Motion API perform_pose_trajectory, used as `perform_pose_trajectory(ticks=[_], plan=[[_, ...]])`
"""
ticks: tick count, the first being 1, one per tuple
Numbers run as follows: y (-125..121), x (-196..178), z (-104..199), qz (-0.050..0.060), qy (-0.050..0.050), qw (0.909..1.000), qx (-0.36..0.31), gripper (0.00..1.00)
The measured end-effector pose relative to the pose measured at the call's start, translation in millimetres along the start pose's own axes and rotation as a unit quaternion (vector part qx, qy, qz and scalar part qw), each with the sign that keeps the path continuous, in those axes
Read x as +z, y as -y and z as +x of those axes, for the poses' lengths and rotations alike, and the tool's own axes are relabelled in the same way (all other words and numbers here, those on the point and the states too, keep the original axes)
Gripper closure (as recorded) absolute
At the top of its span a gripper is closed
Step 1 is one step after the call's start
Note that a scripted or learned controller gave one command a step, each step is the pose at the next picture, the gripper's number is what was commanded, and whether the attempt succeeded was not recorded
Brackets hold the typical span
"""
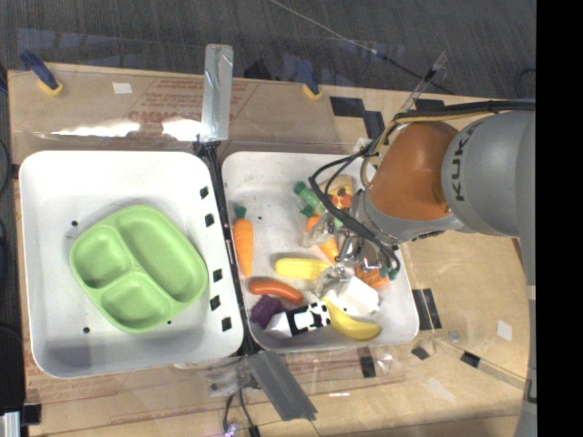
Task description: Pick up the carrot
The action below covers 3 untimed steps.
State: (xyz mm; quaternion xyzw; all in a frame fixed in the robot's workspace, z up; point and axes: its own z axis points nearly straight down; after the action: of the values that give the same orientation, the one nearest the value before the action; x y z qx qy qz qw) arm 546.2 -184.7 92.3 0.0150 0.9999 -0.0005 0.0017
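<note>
The orange toy carrot with green top lies lengthwise along the right white bin's left wall, leafward end away; the hand, grip unreadable, hangs to its right.

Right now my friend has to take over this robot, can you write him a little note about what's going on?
Gripper: down in the right white bin, low over the toy food near the middle. I can't tell if it is open or shut.
Orange carrot with a green top: lying along the left side of that bin, apart from the gripper, nothing touching it from above.
Nearby: yellow corn cob, red sausage, yellow banana.
Green divided plate sits in the left white bin.
Done: nothing yet; the carrot is not picked up.
Left: move over to the carrot, grab it, lift it.
</note>
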Motion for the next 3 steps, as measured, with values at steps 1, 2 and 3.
perform_pose_trajectory(ticks=[1, 2, 3], plan=[[0, -1, -35, 0.000, 0.001, 0.9963, -0.086, 0.00], [-2, -12, -37, 0.000, 0.002, 0.9959, -0.090, 1.00], [-17, -121, -42, 0.001, 0.004, 1.0000, 0.007, 1.00]])
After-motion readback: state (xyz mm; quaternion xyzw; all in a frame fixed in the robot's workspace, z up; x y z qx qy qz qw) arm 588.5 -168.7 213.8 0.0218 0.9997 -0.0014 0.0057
